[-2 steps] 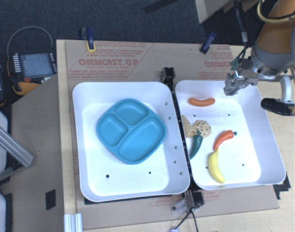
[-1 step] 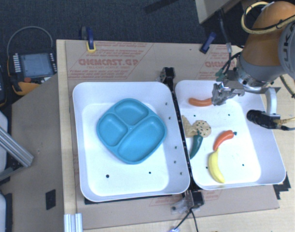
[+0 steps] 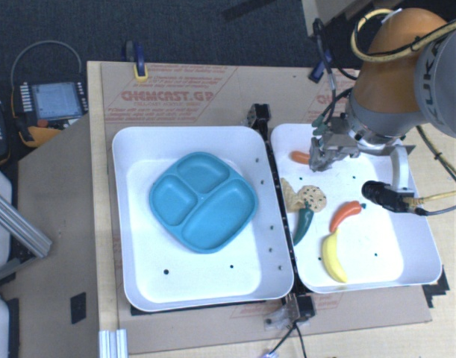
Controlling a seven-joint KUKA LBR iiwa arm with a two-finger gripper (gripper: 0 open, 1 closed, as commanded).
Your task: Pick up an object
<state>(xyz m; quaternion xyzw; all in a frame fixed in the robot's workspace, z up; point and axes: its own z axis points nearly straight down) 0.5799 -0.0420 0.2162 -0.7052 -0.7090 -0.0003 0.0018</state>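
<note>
Cardboard (image 3: 175, 88) under the bins (image 3: 130, 222) reads "CHEMCAST GP" in red.

Left bin (image 3: 130, 222) holds a blue divided plate (image 3: 203, 201). Right bin (image 3: 407, 263) holds a banana (image 3: 333, 257), red pepper (image 3: 345, 214), green pepper (image 3: 303, 224), cookie (image 3: 310, 197) and a small orange piece (image 3: 300, 156). Gripper (image 3: 321, 160) hangs over the right bin's far end, just beside the orange piece.
</note>
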